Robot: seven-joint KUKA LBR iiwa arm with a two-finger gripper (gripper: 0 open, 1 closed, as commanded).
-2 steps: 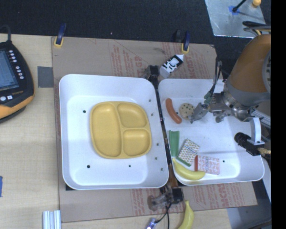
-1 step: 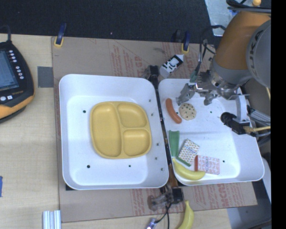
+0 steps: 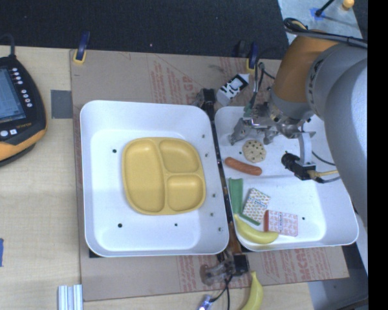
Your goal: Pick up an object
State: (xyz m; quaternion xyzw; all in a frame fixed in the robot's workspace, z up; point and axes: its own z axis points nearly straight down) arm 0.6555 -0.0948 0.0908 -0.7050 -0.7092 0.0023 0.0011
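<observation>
In the right bin (image 3: 336,228) my gripper (image 3: 256,133) hangs low over the far left part, fingers spread and nothing visible between them. A round speckled cookie (image 3: 253,150) lies just in front of it, apart from the fingers. A reddish sausage (image 3: 243,166) lies a little nearer on the bin floor. Toward the front are a green strip (image 3: 235,192), a patterned packet (image 3: 255,204), a red-and-white packet (image 3: 282,223) and a yellow banana (image 3: 254,233).
The left bin (image 3: 97,231) holds a yellow divided plate (image 3: 163,174). A teach pendant (image 3: 10,112) lies at the far left of the bench. Another banana (image 3: 253,292) lies outside the bins at the front. A black-and-white object (image 3: 233,86) sits behind the bins.
</observation>
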